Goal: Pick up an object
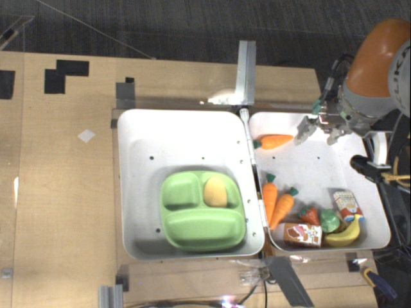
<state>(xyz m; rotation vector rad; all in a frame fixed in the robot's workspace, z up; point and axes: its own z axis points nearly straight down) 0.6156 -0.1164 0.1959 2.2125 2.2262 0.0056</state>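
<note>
A: The gripper (318, 132) is seen over the far end of the right bin (359, 172), fingers spread apart, nothing held between them.

B: A carrot (276, 141) is spotted just beside it, lying flat near the divider.

A: Two more carrots (277, 203) are laid side by side lower down. A banana (343, 233), a small carton (303, 234) and a box (345, 201) are crowded into the near corner.

B: In the left bin (148, 165), a green tray (202, 210) is set, with a yellow lemon (216, 191) in its upper right compartment.
</note>
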